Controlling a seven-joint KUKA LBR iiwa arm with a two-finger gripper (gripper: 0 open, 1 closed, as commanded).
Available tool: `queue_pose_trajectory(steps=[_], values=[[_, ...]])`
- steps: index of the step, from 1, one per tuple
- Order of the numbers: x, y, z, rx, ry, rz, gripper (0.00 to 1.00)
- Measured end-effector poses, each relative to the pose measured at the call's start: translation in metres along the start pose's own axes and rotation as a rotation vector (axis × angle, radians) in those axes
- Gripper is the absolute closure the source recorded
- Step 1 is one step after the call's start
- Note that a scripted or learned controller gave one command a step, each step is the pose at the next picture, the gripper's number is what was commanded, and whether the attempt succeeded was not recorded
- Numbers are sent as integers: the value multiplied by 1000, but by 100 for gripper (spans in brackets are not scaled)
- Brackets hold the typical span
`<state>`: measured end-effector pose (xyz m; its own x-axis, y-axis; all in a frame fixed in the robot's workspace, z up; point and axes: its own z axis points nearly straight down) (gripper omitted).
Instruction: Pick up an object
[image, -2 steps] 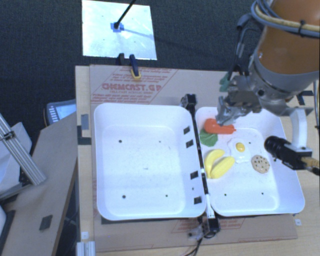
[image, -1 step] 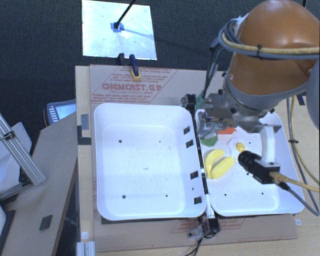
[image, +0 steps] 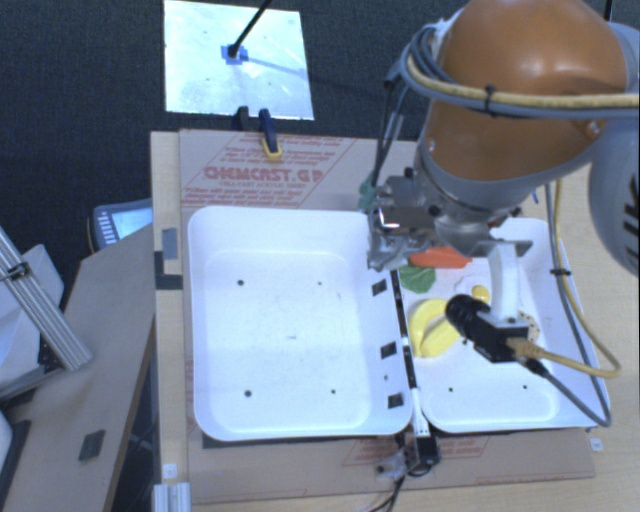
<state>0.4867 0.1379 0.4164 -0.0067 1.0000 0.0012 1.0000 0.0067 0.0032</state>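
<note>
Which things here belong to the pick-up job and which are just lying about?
Job: gripper, orange object, yellow object, right bin.

Lying about: left bin, clamp, cardboard sheet, metal plate.

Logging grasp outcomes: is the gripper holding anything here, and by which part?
Cannot be told. The gripper sits low over the right bin near the orange object, its tips hidden by the arm.

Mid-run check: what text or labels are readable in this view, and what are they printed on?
"CHEMCAST" followed by blurred characters, possibly "GP": red print on the brown board behind the left bin.
Fainter red print on the same board's front edge, below the bins: too blurred to read.
</note>
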Motion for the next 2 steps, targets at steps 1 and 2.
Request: queue_pose_trajectory(steps=[1,2], values=[[41,0,-30,-2,2,-1,100],[52,1,-114,-6,3,1,100]])
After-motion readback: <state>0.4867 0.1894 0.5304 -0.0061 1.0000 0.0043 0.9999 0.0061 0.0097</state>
